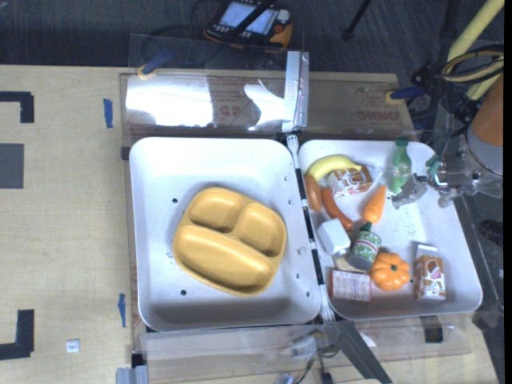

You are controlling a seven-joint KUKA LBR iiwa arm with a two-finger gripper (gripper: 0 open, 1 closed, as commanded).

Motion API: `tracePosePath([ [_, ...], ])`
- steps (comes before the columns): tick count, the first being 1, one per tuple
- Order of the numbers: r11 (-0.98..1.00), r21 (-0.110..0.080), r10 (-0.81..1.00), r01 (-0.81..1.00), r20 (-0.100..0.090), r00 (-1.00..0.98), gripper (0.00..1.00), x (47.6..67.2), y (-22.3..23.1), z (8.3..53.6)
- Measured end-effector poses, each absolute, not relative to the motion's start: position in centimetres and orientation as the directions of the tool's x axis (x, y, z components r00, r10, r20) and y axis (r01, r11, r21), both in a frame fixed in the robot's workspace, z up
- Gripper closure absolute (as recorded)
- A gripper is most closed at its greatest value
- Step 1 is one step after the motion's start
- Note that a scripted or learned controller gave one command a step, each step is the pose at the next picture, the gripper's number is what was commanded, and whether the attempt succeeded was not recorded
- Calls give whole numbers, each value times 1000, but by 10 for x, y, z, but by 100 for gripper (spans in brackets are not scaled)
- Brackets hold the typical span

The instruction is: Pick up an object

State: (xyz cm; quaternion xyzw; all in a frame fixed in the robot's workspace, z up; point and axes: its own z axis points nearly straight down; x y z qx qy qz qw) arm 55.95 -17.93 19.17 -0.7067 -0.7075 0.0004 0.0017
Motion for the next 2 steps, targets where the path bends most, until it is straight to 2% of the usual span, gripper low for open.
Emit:
tracePosePath([
  [1,70,3,998,998,-1,-70,0,600,-169,89],
  [2,70,6,998,998,-2,-69,100,600,-169,99],
])
